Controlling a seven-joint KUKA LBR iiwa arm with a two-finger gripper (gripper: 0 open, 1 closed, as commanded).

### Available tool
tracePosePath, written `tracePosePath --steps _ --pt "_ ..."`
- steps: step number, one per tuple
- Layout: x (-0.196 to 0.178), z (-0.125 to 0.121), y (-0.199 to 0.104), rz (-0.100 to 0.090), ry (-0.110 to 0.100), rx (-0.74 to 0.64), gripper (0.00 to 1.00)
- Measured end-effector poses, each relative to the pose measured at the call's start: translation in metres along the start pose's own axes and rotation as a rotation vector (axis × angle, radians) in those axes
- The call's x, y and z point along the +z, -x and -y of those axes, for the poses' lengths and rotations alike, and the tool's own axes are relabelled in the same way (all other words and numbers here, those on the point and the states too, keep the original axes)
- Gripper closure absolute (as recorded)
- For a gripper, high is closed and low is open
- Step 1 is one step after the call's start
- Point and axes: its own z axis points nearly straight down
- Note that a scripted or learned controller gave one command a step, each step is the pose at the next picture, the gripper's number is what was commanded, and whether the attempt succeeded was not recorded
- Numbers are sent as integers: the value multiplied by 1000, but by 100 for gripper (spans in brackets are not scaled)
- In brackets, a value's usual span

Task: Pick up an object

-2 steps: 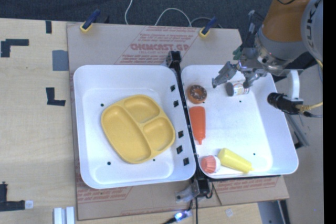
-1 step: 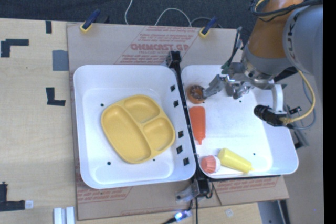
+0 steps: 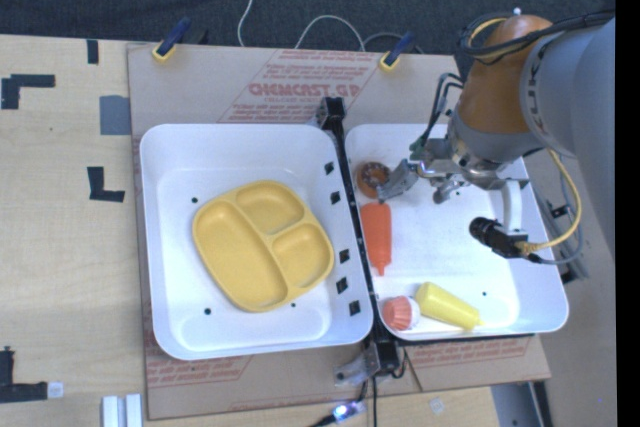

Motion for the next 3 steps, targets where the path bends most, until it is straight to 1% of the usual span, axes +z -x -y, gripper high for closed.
tracePosePath --steps 1,2,3 --pt "54 11 -3 -1 -1 0 0" --pt "41 10 -4 -1 2 -2 100" --pt "-19 16 -1 0 9 0 100"
